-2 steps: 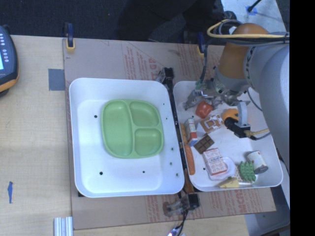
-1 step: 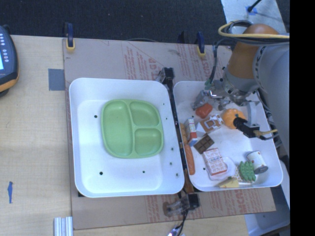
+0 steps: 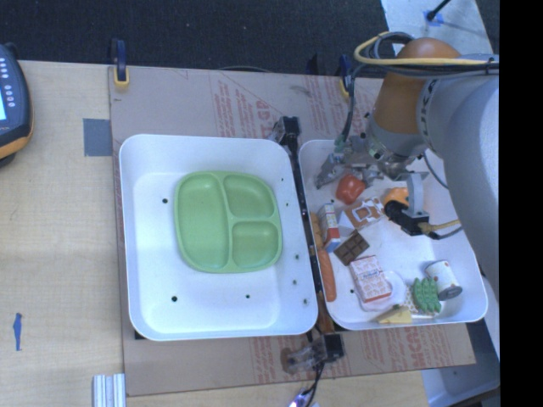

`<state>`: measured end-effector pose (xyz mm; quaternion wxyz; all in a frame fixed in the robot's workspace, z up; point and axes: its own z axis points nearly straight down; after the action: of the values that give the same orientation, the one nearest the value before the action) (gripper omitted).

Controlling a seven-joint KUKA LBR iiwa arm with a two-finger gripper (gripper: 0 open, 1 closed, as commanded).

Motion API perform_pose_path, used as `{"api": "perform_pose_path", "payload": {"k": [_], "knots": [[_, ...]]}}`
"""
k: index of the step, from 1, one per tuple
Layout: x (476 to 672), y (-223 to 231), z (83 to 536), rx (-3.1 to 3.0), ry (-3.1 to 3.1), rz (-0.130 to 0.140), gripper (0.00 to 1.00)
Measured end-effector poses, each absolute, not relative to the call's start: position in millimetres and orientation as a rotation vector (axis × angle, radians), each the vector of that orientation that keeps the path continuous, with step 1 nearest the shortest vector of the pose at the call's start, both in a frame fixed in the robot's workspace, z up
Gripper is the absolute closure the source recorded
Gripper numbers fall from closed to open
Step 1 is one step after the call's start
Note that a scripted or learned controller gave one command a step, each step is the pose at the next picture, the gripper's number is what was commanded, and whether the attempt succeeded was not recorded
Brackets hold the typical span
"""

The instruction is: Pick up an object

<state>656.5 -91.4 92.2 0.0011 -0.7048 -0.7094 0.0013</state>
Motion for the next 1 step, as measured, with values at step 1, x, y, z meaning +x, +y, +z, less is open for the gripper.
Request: {"api": "perform_pose_path", "payload": {"k": [1], "knots": [[644.0, -111.8, 91.7, -2.217, -2.221, 0.007, 0.0]]}}
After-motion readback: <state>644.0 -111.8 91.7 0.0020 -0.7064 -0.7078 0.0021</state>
